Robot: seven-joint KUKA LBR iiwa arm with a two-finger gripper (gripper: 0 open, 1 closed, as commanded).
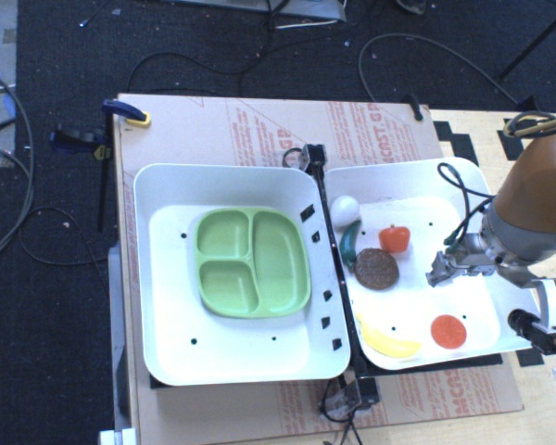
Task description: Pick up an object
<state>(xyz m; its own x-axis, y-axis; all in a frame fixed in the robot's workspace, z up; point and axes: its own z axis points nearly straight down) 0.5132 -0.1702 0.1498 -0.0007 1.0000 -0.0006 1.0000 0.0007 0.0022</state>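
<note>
The right bin (417,179) holds several small objects: a white ball (344,209), a teal piece (351,243), a red-orange pepper-like item (395,239), a brown round patty (377,269), a red disc (448,332) and a yellow banana (389,343). My gripper (442,272) hangs over the right part of this bin, right of the patty and above the red disc. Nothing is visibly held.
The left bin (167,248) carries a green divided plate (253,262). A black divider with clips (326,248) runs between the bins. The arm's orange band (537,179) and a black cable (463,202) cross the right bin's far corner. Cardboard lies under both bins.
</note>
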